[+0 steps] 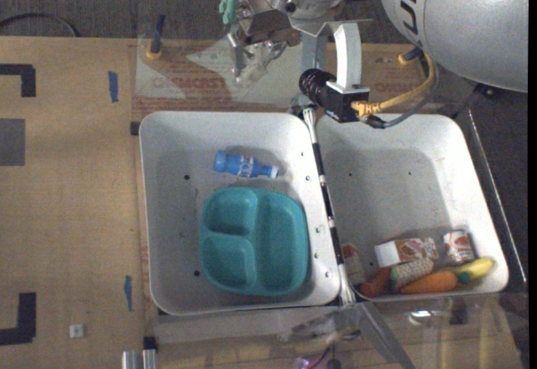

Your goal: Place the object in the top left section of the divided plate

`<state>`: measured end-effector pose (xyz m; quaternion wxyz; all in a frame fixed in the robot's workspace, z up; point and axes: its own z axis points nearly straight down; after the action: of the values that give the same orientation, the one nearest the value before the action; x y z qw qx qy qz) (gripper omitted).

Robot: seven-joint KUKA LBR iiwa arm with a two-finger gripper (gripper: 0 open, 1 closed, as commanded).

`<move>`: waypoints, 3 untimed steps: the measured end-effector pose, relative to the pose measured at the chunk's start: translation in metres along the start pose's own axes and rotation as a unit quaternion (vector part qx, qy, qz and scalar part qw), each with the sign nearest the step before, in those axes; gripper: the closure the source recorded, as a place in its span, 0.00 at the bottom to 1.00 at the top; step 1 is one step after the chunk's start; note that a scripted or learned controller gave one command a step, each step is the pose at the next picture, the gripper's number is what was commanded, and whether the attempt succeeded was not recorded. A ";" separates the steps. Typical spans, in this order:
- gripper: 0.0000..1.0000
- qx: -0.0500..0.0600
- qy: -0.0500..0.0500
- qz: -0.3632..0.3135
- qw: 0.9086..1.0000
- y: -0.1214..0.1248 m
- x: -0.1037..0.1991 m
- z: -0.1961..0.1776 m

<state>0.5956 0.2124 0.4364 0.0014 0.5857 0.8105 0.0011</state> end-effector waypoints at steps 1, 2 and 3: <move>1.00 0.001 0.001 -0.064 0.998 -0.038 -0.003 0.194; 1.00 0.000 0.000 -0.085 0.996 -0.018 -0.015 0.045; 1.00 0.001 0.001 -0.164 0.986 -0.073 0.024 0.182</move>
<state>0.5192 0.2124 0.2543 -0.0001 0.4445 0.8958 0.0003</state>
